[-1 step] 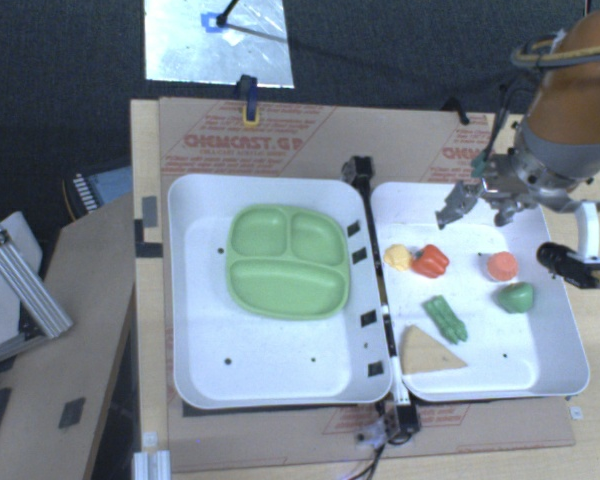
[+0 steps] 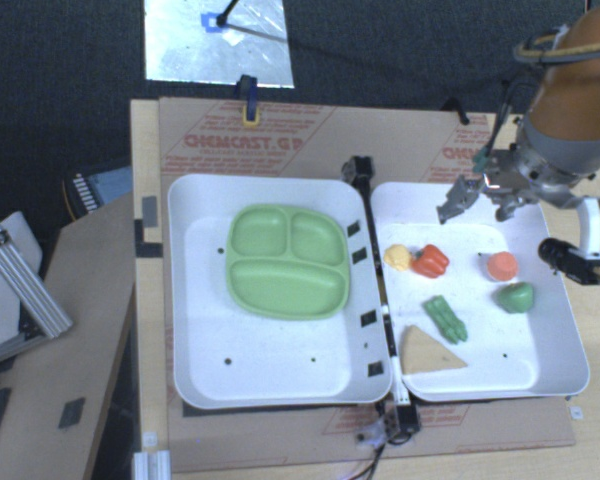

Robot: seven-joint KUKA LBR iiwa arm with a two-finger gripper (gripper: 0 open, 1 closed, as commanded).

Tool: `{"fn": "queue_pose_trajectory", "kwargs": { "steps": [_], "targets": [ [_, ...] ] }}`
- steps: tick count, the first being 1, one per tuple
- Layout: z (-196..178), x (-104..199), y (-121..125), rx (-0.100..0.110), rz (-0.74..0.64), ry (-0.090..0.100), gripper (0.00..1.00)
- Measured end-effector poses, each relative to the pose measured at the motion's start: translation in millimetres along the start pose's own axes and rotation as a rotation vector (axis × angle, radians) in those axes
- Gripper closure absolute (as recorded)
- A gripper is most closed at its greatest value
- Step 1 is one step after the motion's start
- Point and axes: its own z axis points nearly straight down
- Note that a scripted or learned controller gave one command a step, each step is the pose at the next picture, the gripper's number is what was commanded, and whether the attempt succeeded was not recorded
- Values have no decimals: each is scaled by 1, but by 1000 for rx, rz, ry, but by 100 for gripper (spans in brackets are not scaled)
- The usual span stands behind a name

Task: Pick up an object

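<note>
The arm (image 2: 580,98) comes in from the right and its top is cut off by the edge of the picture. Its tool (image 2: 477,198) hangs over the far edge of the right bin (image 2: 550,368), pointing down and to the left. The tool is dark and blurry, so I cannot tell if it is apart or together. Nothing shows between its tips.

In the right bin lie a small yellow thing (image 2: 397,258), touching a red-orange pepper (image 2: 432,260), then an orange ball (image 2: 501,266), a green round thing (image 2: 517,297), a green bumpy thing (image 2: 445,319) and a tan wedge (image 2: 430,351).

The left bin (image 2: 200,368) holds a green tray (image 2: 285,261) with three parts.
</note>
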Motion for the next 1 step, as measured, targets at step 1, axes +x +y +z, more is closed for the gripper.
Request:
{"fn": "queue_pose_trajectory", "kwargs": {
  "steps": [1],
  "targets": [
    [52, -10, -1, 3, 2, 0, 0]
  ]
}}
